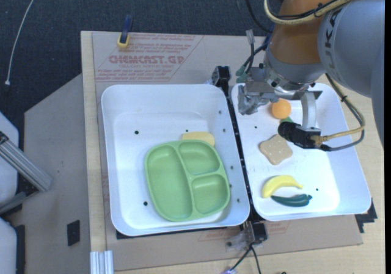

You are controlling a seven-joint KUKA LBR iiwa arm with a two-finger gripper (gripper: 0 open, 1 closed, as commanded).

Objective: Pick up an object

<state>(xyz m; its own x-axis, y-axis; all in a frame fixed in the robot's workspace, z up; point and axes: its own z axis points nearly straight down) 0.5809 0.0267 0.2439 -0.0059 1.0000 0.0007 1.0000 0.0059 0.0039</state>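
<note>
Nearest the camera in the right-hand shallow white bin [351, 172], a dark teal pepper-shaped toy [292, 200] lies flat, touching the lower edge of a curved yellow plastic banana [280, 185] just above it. A little farther back rests a tan, toast-shaped slice of toy bread [275, 149], apart from both. In the left-hand white bin [116, 144], a pale green plastic tray with three compartments [186, 180] sits tilted, and a pale yellow block [198, 138] peeks out from behind its far rim.

Farther in, the grey arm with its orange band [305, 19] reaches over the right bin from the right. Its two-finger gripper [278, 103] hangs at the bin's far left part, one metal finger by the dividing wall and the other standing to the right. Between them, closer to the right finger, sits a small orange ball [281, 109], and the fingers stand spread wide, clear of it on the left side. A black cable fitting [297, 133] trails just below the ball.

Beyond the bins, a cardboard sheet with red lettering [146, 56] covers the bench, a yellow-and-blue clamp [124, 33] at its far edge.
</note>
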